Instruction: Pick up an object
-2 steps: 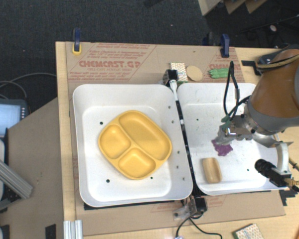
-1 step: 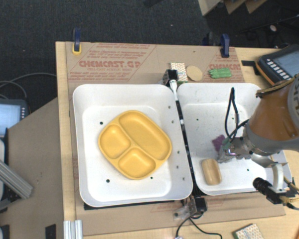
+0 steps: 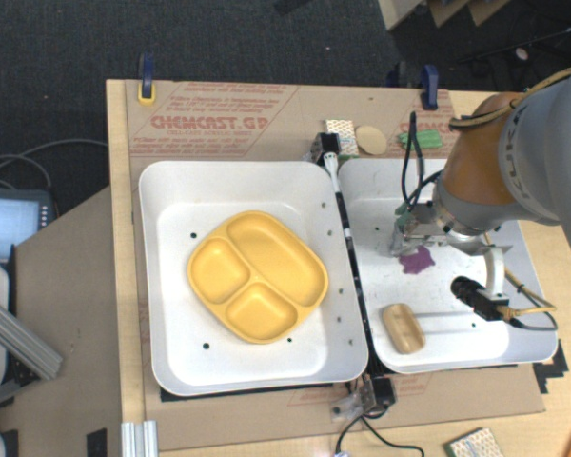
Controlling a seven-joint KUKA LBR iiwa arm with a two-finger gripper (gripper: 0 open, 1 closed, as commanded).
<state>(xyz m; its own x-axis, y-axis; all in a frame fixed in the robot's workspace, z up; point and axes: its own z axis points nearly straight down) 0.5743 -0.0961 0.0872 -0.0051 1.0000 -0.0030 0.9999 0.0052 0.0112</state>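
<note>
Your hand (image 3: 408,241) hangs low in the right bin (image 3: 376,187), right by a purple piece (image 3: 418,261); you cannot tell its width. A tan block (image 3: 403,328) lies near the bin's front edge. A yellow plate (image 3: 257,274) fills the left bin (image 3: 162,255).

In the left bin (image 3: 171,208) the yellow divided plate (image 3: 257,276) takes the middle; free floor is left only along the walls, widest at the far side. In the right bin (image 3: 371,198) the arm (image 3: 514,160) covers the far right part, and a purple piece (image 3: 417,260) and a tan block (image 3: 403,327) stand apart, with bare floor between them.
</note>
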